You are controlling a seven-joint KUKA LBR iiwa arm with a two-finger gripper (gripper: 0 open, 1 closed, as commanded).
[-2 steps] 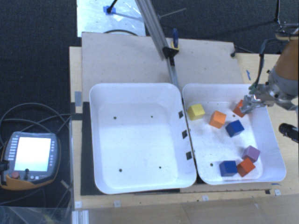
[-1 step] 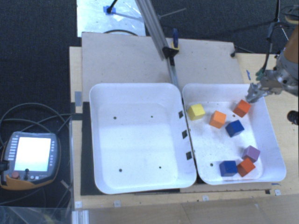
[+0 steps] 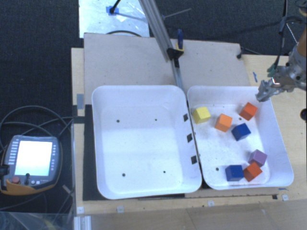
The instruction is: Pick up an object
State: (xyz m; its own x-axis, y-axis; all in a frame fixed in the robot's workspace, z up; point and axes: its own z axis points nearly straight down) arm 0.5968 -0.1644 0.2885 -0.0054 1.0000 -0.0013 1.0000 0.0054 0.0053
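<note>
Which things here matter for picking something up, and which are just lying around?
For the job: gripper; right bin holding yellow block, two orange blocks, two blue blocks, purple block.

Lying about: left bin; handheld control screen; cardboard sheet.

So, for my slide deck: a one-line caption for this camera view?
Gripper poised over the right bin's far edge, near an orange-red cube among seven coloured cubes.

seven small cubes (image 3: 231,133) | right bin (image 3: 283,152) | scattered, resting
</note>
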